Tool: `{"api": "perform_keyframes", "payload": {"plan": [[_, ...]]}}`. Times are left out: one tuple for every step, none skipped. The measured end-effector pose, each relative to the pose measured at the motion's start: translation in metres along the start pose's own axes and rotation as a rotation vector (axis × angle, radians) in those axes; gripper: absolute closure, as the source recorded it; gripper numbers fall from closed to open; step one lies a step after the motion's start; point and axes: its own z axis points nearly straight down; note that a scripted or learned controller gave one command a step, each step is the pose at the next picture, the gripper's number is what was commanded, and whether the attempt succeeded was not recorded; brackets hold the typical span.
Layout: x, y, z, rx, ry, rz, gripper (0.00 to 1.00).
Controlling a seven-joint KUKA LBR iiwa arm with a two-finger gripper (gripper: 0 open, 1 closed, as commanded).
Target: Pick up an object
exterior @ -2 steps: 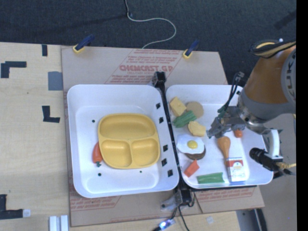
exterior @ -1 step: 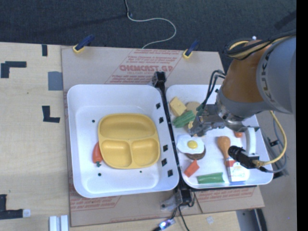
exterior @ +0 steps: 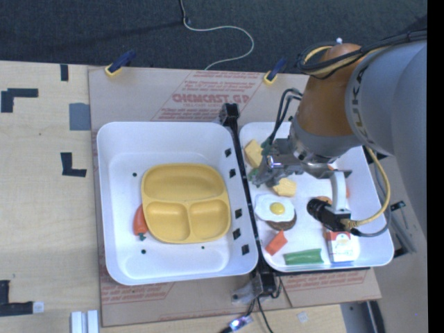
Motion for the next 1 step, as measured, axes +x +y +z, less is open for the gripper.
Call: {"api": "perform_keyframes", "payload": {"plan": [[0.0538, 0.0257, -0.0028, -0.001, 0.0, -0.002, 1.0]]}}
